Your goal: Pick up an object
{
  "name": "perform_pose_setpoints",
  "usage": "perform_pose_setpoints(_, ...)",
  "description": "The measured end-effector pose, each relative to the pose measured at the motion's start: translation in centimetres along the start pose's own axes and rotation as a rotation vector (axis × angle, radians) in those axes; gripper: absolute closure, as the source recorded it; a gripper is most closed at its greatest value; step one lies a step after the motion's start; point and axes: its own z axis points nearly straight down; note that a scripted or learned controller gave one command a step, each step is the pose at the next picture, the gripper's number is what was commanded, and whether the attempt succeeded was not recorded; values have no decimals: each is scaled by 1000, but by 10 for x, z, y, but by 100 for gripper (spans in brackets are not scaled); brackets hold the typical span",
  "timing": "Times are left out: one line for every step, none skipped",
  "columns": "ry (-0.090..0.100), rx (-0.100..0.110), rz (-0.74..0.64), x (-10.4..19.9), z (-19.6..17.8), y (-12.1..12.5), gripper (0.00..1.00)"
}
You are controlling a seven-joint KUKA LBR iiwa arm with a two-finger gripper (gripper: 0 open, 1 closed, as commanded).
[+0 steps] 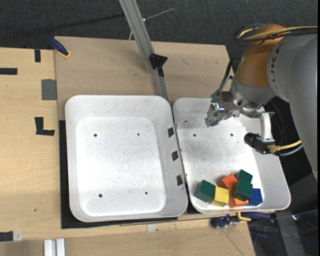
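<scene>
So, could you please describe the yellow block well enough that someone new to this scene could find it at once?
Start at the right-hand white bin, the one under the gripper. In its near corner sits a small cluster of coloured blocks. The yellow block is at the cluster's front edge, between a green block on its left and orange pieces on its right; it is the only yellow one.

Gripper [215,114]: finger state too small to tell. Arm [288,63]: cut off at the right edge. Orange block [238,200]: largely hidden behind neighbouring blocks [244,183].
</scene>
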Motion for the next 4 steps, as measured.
perform_pose_setpoints(0, 1, 0, 0, -53, 1, 100)
perform_pose_setpoints(3, 6, -4, 53, -65, -16, 100)
perform_pose_setpoints(2, 9, -4, 108, -56, -33, 100)
perform_pose_setpoints(2, 7, -5, 153, -66, -45, 100)
